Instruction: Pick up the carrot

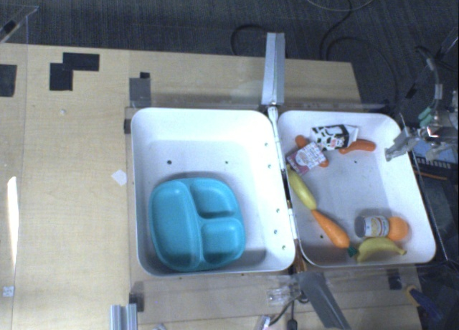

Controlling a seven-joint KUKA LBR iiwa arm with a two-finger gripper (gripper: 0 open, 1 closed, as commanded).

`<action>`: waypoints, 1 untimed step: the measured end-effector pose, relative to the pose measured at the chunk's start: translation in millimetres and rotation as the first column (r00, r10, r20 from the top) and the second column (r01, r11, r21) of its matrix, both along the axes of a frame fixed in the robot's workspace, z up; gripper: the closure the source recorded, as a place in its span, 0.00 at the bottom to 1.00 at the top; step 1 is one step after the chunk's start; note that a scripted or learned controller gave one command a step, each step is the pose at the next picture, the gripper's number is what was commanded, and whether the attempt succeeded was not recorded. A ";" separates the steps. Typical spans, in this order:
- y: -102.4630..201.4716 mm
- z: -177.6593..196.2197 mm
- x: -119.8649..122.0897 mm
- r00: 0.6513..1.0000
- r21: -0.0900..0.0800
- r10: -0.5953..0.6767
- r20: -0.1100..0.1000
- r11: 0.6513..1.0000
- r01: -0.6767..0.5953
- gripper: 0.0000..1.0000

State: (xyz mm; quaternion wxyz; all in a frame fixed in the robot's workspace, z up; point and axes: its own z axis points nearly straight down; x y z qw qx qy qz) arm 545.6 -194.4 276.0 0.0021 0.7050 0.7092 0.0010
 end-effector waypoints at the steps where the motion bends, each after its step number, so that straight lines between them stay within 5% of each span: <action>1: 59.7 -114.0 -7.7 0.982 0.000 0.186 -0.001 0.982 -0.186 0.00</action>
